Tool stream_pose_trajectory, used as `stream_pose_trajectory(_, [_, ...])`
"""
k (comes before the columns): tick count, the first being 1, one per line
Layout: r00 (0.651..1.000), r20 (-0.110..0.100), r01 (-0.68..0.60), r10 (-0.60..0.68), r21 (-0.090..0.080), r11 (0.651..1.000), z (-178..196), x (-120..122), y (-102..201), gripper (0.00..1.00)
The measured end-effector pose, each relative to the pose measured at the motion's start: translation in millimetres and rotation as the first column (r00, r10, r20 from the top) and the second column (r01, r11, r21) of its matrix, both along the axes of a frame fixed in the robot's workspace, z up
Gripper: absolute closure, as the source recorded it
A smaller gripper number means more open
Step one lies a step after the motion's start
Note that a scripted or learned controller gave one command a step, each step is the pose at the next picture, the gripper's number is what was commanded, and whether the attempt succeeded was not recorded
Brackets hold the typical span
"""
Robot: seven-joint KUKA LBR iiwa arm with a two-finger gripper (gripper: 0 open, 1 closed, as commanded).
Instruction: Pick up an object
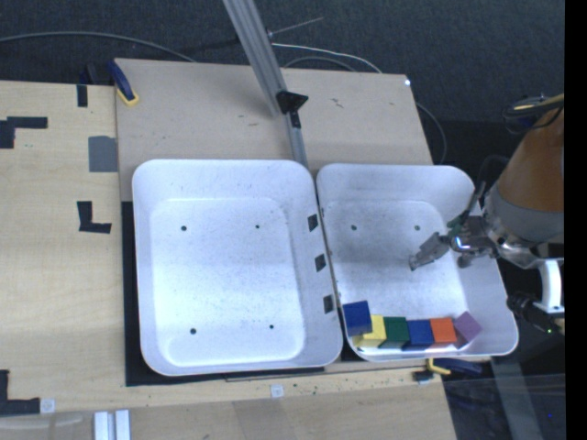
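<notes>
Along the near wall of the right bin (pixel 477 186) a row of small blocks lies with its long axis running left to right: a blue block (pixel 356 315) stacked on a yellow one (pixel 371 336), then a green block (pixel 395 329), another blue one (pixel 420 333), an orange block (pixel 442 330) and a purple block (pixel 467 324) at the right end. Farther back, the end effector (pixel 424 257) hangs over the bare middle of that bin (whether it is wide or narrow I cannot tell), holding nothing visible. The blocks lie nearward of it, the green and blue ones most directly, so I judge the coming move a reach toward the near wall.
</notes>
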State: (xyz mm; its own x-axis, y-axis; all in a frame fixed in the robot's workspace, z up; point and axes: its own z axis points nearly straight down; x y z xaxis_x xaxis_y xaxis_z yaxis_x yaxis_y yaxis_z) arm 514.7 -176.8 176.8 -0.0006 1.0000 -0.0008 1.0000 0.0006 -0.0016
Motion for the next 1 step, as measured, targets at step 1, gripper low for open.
stream_pose_trajectory(1, [1.0,0.005,-0.003,0.003,-0.002,1.0,-11.1,86.3,-32.5,0.0])
